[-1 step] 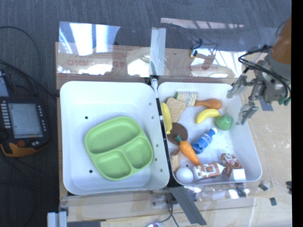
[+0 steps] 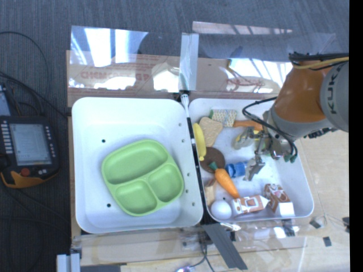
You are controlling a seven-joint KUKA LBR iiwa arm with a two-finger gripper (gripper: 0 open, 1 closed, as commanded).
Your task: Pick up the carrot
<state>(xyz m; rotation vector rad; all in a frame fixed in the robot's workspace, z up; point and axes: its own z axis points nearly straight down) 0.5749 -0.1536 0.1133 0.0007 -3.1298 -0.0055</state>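
One carrot (image 2: 226,181) lies left of the gripper (image 2: 254,166), whose grip state is unclear

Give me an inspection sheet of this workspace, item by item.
Surface: two white bins; left bin, right bin.
Job's things: carrot lies in the right bin, untouched.
Clutter: green divided plate in the left bin; banana, crackers, blue item, egg, small cartons in the right bin.
Grippers: gripper hangs in the right bin, right of the carrot, holding nothing.
Cables: black cables on the floor, left.
Surroundings: teach pendant left of the bins.
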